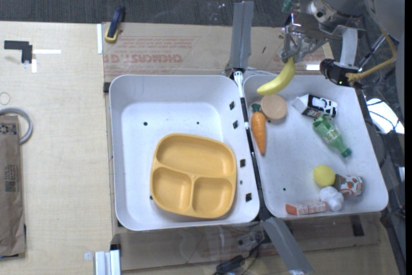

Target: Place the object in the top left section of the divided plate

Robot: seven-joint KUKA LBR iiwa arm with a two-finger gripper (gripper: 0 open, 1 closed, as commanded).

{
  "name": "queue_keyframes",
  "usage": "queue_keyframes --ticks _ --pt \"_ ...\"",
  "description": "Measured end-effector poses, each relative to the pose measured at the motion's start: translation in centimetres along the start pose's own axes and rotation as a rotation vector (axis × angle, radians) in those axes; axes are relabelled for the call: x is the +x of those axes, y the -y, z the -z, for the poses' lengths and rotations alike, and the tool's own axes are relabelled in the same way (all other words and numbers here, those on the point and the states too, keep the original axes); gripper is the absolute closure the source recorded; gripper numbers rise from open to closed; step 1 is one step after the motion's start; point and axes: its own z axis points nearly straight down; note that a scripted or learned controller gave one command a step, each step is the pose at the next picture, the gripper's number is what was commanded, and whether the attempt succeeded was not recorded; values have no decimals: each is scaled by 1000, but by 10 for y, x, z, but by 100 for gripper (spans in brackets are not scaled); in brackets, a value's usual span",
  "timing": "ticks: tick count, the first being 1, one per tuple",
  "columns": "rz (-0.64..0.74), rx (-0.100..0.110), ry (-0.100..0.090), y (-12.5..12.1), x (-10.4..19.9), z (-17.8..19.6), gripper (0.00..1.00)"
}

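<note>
A yellow divided plate [168, 172] lies in the left bin [132, 138], with one large section on its far side and two smaller ones on its near side. My gripper [291, 53] hangs over the far left corner of the right bin [370, 158]. It is shut on the upper end of a yellow banana [280, 80], which dangles below the fingers, above the bin floor. The plate holds nothing.
The right bin holds a carrot [259, 131], a round tan piece [274, 107], a black-and-white packet [318, 105], a green bottle [331, 135], a yellow ball [324, 175], a small can [351, 185] and a red-and-white bar [306, 208]. A grey divider post [242, 35] stands between the bins.
</note>
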Motion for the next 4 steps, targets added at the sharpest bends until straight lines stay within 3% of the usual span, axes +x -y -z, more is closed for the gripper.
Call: queue_keyframes --ticks 1,3,4 --pt "-530 4 1 11 62 -87 100" --pt "-522 8 9 12 62 -71 100" --pt "-875 1 -2 24 104 -10 100"
